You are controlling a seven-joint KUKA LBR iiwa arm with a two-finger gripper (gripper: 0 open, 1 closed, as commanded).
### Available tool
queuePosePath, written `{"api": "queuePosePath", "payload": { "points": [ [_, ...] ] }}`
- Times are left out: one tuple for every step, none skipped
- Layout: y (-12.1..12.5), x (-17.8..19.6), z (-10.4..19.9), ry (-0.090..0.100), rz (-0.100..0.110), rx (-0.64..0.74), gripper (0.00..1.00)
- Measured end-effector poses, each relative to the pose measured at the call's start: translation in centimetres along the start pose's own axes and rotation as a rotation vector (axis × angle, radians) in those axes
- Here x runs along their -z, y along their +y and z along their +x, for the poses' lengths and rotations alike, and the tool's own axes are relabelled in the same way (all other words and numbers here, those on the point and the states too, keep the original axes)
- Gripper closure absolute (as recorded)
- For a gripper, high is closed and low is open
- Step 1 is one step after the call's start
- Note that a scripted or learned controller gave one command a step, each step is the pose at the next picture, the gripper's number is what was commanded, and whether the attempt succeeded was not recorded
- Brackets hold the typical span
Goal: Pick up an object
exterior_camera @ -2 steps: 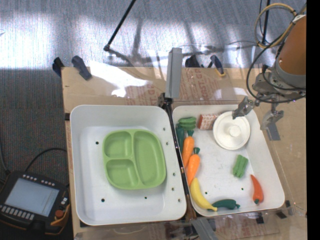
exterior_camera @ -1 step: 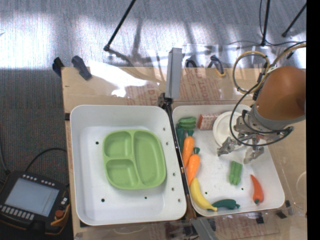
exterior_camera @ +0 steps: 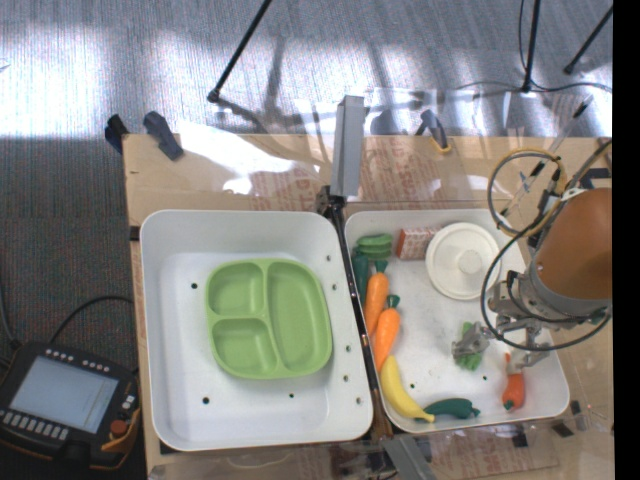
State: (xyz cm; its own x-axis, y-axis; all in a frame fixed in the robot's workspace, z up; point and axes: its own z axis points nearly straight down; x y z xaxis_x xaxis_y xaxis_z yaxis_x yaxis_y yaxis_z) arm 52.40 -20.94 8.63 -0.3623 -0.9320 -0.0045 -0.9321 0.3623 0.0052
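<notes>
Over at the right of the frame, the gripper hangs low in the right bin, jaws narrow around a small green toy just left of the wrist; whether they truly hold it I cannot tell. An orange toy lies just below.

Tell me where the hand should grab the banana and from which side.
Grip the banana across its thick middle, coming straight down from above. It lies flat near the right bin's front-left corner, curving from upper left to lower right. Close across the curve, since the carrots crowd its upper end and the dark green vegetable sits by its tip.
</notes>
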Motion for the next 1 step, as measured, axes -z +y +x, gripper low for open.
{"api": "queuePosePath", "payload": {
  "points": [
    [-0.02,0.92,-0.49,-0.003,0.000,0.009,1.00]
  ]
}}
